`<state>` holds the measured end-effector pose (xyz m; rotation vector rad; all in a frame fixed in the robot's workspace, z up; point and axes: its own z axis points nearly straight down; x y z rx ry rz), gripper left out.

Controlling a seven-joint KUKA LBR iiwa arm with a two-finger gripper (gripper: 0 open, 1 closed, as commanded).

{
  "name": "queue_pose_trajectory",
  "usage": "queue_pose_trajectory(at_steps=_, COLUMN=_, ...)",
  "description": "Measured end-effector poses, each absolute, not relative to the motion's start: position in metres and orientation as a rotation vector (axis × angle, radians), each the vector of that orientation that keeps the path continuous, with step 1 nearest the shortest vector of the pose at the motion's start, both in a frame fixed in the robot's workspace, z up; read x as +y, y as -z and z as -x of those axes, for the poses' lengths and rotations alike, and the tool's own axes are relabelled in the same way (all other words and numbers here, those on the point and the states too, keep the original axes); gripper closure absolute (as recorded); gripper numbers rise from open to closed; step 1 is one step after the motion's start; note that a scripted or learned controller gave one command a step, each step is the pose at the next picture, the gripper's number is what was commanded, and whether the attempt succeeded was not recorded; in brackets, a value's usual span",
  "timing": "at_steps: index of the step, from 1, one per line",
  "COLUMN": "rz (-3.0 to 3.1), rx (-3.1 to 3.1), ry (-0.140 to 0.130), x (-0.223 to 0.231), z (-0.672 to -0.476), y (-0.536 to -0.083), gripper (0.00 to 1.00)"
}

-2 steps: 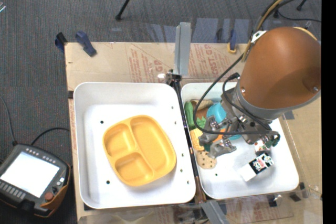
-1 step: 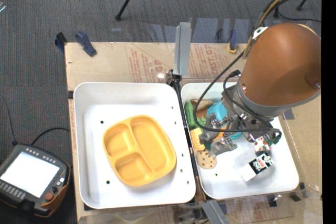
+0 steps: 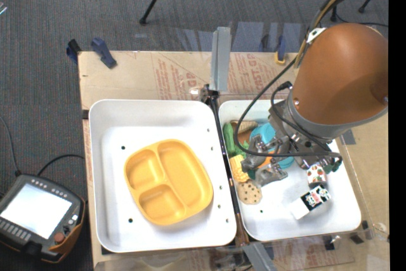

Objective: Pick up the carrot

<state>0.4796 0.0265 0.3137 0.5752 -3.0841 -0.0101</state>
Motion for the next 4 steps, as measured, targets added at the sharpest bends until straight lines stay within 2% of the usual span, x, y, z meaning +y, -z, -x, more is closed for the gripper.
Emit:
queue_pose_trajectory(at_steps=1, rz=-0.708, rx=-3.072, ry=-0.001, x=0.015, z=-0.508, y=-0.491, gripper=1.00)
queue_pose_trajectory(at_steps=2, rz=-1.126, rx=-2.928, ry=0.007, x=-0.026, z=-0.525, y=-0.365, gripper=1.00)
queue_pose_trajectory(at_steps=3, rz=-1.450, rx=-2.778, ry=0.011, x=0.014, z=-0.517, y=-0.245, gripper=1.00)
queue_pose_trajectory(at_steps=4, rz=-1.481, rx=-2.782, ry=-0.010, x=-0.069, z=-0.478, y=-0.387, gripper=1.00)
